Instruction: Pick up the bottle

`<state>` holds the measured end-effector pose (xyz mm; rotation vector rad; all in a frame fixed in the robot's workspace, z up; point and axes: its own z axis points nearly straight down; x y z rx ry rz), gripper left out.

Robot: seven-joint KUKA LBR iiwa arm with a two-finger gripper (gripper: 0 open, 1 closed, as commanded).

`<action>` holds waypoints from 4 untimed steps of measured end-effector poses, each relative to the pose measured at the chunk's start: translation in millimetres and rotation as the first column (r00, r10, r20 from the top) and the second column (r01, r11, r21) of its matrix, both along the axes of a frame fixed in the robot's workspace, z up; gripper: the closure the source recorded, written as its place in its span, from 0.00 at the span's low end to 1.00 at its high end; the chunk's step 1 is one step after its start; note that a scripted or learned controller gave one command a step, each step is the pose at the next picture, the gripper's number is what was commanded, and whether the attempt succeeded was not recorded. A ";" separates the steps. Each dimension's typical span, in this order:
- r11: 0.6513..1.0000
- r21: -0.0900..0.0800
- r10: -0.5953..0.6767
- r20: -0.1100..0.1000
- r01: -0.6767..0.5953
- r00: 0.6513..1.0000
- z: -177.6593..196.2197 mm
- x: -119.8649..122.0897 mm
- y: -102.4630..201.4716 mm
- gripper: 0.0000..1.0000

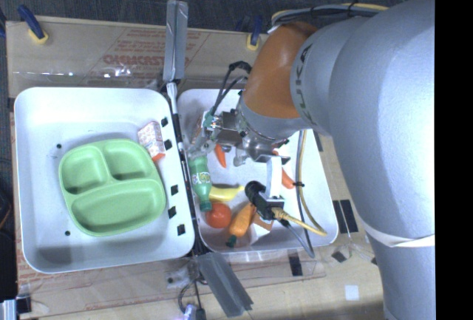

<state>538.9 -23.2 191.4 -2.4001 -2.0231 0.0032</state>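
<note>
The bottle [200, 179] is small, green and clear with a label. It lies lengthwise along the left wall of the right bin [325, 226], with its cap end toward the back. My gripper [213, 135] hangs low over the back left part of that bin, just behind the bottle's cap end. The grey wrist with its orange band blocks most of the gripper from view. Nothing can be seen held in it.
Beside the bottle lie a yellow banana [226, 193], a red tomato [217, 216], an orange carrot [242, 219] and a small orange piece [220, 157]. The left bin [37, 237] holds a green divided plate [111, 189] and a small packet [151, 138].
</note>
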 end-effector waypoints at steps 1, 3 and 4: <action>1.000 -0.001 -0.016 -0.003 0.016 1.000 -0.8 -35.6 43.6 0.00; 0.995 -0.001 0.098 -0.004 -0.098 0.995 -57.0 -55.9 126.3 0.00; 0.995 -0.001 0.103 -0.005 -0.103 0.995 -47.6 -55.3 126.0 1.00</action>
